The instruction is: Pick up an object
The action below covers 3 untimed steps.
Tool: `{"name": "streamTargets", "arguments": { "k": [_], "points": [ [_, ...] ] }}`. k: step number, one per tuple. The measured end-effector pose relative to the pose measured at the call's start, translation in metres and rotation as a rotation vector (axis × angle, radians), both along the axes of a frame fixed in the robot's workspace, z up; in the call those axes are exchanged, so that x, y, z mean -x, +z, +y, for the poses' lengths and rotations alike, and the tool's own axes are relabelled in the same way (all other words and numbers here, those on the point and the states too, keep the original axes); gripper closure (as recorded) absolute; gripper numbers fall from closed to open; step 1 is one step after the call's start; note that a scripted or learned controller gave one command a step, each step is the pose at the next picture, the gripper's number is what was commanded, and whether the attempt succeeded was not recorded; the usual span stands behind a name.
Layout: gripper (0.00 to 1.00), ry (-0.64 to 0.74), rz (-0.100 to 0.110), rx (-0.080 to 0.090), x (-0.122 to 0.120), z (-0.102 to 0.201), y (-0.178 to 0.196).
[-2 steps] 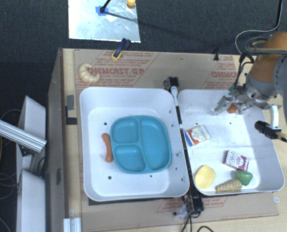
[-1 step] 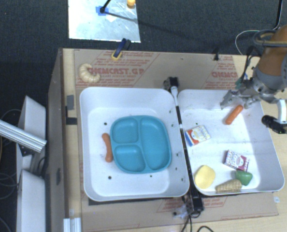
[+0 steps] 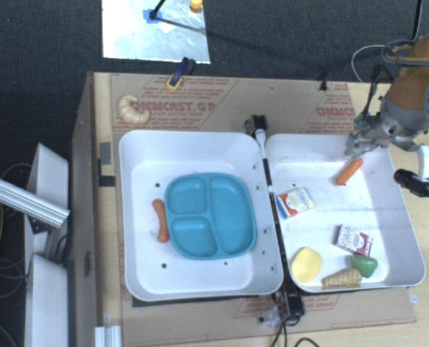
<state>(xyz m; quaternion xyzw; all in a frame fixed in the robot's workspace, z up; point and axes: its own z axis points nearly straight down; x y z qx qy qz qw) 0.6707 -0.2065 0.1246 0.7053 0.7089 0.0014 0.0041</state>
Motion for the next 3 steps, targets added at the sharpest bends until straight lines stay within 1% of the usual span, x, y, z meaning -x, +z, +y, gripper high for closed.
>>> {"name": "streamTargets", "arguments": {
  "k": [1, 2, 3],
  "points": [
    [0.00, 0.001, 0.000, 0.000, 0.000, 0.000, 0.000],
    [0.00, -0.001, 0.006, -0.002, 0.003, 0.000, -0.036],
    [1.00, 0.001, 0.002, 0.000, 0.002, 0.000, -0.024]
  ]
}}
